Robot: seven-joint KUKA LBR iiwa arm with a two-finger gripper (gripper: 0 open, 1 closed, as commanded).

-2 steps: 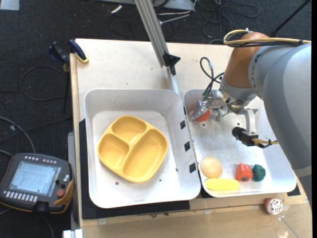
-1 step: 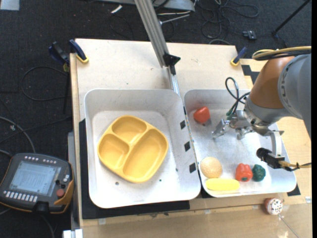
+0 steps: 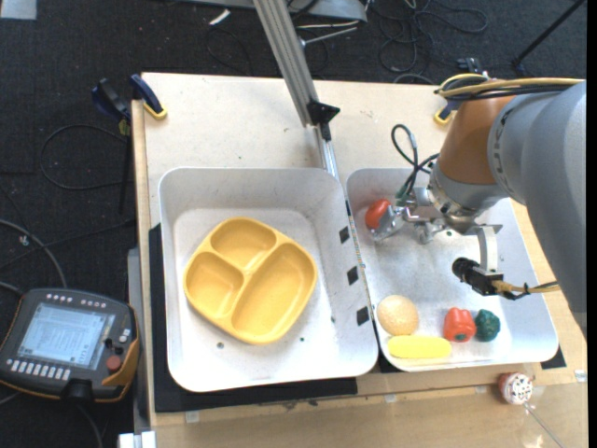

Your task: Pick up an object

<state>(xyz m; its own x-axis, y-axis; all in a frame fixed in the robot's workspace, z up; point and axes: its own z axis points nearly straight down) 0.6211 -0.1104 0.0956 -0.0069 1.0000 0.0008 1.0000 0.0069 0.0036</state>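
The flat yellow block and beige egg-shaped ball lie below the pincer. A small red-orange piece touches its tip; whether the pincer is clenched or released, I cannot tell. Best to centre squarely over that piece before closing.

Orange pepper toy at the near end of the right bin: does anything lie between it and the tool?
Nothing visible does. The tool sits at the bin's far end beside a red-orange object; bare bin floor separates it from the orange pepper toy, whose neighbours lie beside it.

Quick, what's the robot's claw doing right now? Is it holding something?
Gripper: low in the right bin, beside a red object. Open, closed or holding, it cannot be told.
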